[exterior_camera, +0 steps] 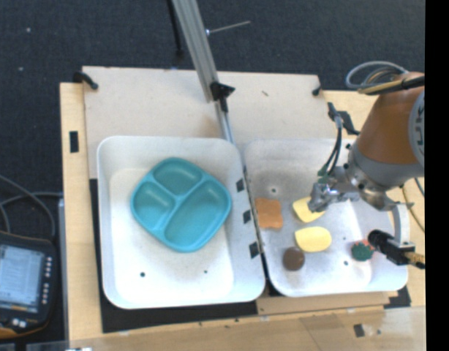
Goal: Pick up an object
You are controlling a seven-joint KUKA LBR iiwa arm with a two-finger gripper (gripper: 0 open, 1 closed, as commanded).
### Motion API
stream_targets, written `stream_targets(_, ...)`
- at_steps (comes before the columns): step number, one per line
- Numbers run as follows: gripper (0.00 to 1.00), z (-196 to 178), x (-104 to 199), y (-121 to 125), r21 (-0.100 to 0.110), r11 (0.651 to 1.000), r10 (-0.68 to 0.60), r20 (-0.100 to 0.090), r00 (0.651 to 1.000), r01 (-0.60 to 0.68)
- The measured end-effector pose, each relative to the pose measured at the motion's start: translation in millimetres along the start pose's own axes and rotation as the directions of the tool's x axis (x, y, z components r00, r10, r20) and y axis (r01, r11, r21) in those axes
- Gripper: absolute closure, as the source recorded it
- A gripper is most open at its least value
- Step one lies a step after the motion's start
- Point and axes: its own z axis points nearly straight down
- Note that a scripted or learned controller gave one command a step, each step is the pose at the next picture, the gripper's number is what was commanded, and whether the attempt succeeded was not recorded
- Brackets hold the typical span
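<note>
Camera view: the gripper (pixel 321 196) hangs low in the right bin (pixel 283 159), just above the far edge of a pale yellow wedge (pixel 306 210).

Whether its fingers are apart or together cannot be told. A yellow oval piece (pixel 313 238) lies just near of the wedge, an orange-brown square (pixel 268 213) to its left by the bin's left wall, a dark brown ball (pixel 293 258) near the front rim, and a small green item (pixel 363 251) toward the right rim beside a black fitting. Open floor remains at the bin's far left corner. The left bin (pixel 122 284) holds a blue divided plate (pixel 180 203), with bare floor around it. A tilted metal post (pixel 199 39) rises at the far side. No writing is readable.
</note>
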Motion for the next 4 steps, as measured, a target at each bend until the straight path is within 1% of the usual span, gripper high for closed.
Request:
stream_targets(1, 1.0, -53, -3, 12, 0.0, 1.0, 0.0, 0.001, 1.0, 0.0)
stream_targets(2, 1.0, -58, 55, 18, 0.003, 1.0, -0.006, -0.003, 1.0, 0.006)
stream_targets(3, 1.0, -45, 100, 16, 0.006, 1.0, -0.004, -0.002, 1.0, 0.004)
stream_targets(4, 1.0, -40, 163, 11, 0.007, 1.0, -0.006, -0.004, 1.0, 0.006)
